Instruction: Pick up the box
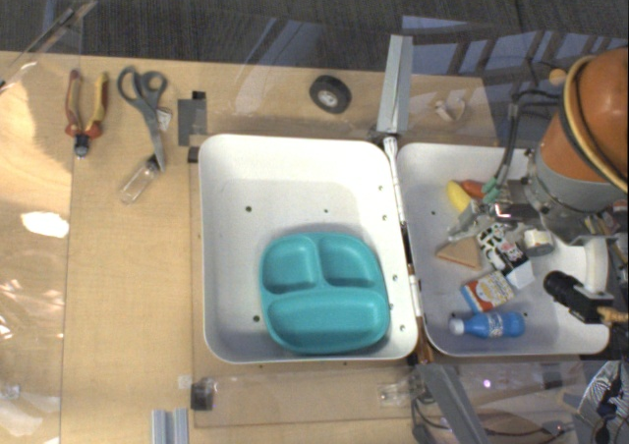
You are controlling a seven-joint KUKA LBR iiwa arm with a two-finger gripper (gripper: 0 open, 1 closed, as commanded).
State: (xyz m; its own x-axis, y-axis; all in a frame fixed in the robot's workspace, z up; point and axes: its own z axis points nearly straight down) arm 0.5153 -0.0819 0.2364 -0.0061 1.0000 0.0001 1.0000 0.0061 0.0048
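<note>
a wooden bench [118, 265] bears two white bins. one box [488, 291] — small, orange and blue — lies in the right bin [425, 177], just above one blue bottle [489, 325], beside a tan wedge [458, 254] and a yellow piece [459, 196]. the gripper [494, 219] hovers above; whether it is spread, i cannot tell. the left bin [226, 177] holds one teal tray [323, 292]. one pair of scissors [145, 103], one pair of pliers [84, 108], one tape roll [330, 93] — all on the bench.

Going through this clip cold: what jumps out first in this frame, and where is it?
The teal divided tray dominates, lying alone in the left bin. Next comes the arm's big orange band at the right edge, above the right bin, where small items crowd together: a blue bottle, a small box, a yellow piece. Scissors and pliers lie on the bench's far left.
</note>
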